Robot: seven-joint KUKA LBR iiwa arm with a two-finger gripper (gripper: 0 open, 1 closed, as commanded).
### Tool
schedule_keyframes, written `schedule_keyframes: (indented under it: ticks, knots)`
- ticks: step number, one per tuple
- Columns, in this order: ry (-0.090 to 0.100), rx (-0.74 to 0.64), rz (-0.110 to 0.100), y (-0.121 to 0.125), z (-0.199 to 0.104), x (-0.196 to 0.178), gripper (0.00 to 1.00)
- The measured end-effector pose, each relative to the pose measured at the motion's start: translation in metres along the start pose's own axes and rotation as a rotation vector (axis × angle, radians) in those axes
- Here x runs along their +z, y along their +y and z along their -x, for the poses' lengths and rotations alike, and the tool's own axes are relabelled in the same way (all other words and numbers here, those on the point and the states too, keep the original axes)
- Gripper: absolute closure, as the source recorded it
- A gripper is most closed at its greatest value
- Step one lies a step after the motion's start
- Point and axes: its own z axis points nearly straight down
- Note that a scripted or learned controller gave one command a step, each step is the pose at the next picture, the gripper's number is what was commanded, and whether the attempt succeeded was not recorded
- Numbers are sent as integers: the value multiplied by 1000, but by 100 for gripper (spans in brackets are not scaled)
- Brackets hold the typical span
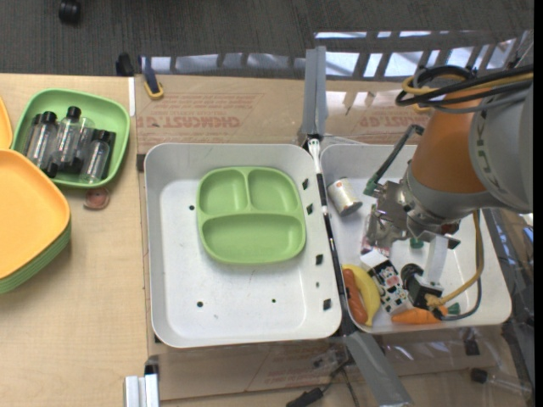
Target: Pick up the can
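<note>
can (344, 195) in R bin (488, 299) (on side) | end effector (379, 231) nearby

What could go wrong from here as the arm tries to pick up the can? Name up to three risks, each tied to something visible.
1. The can lies on its side near the right bin's left wall, so it may roll or get pushed against the wall.
2. The gripper sits to the can's right, above the clutter, so it could close on the wrong item.
3. The banana and carrot crowd the bin and may be knocked.
</note>
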Motion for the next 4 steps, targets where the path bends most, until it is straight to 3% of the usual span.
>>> schedule_keyframes:
  ticks: [1, 2, 3, 4]
  knots:
    - [0, -588, 2, 17, 5, 0, 100]
    - [0, -752, 3, -11, -8, 0, 100]
    - [-2, -52, 2, 17, 3, -1, 100]
    - [-2, -57, -1, 1, -33, 1, 100]
